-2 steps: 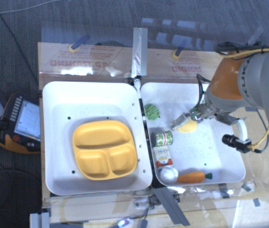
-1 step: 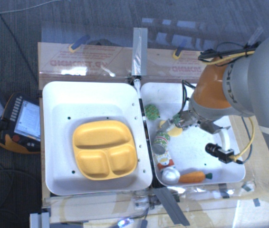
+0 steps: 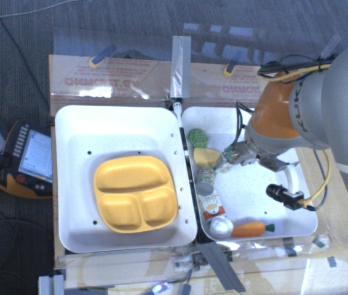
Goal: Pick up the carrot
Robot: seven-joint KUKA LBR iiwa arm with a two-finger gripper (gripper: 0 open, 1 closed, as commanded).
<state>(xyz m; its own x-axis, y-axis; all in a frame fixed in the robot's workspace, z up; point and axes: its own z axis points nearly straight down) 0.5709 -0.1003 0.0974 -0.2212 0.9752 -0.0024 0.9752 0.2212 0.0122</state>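
A grey robot arm (image 3: 321, 97) with an orange band enters from the right and reaches down over the right of two white bins sitting side by side on a surface. The left bin (image 3: 69, 183) holds a yellow divided plate (image 3: 136, 192), lying flat near its middle. The right bin (image 3: 300, 226) holds several small things along its left wall: a green ball (image 3: 198, 137) at the back, a pale yellow wedge (image 3: 205, 157) just in front of it, then a small bottle (image 3: 206, 186) lying on its side. The carrot (image 3: 248, 229), orange with a dark green tip, lies along the front edge of the right bin, beside a white round object (image 3: 221, 227). The tool (image 3: 232, 154) hangs just beside the yellow wedge, well apart from the carrot; whether it is released or clenched cannot be made out.
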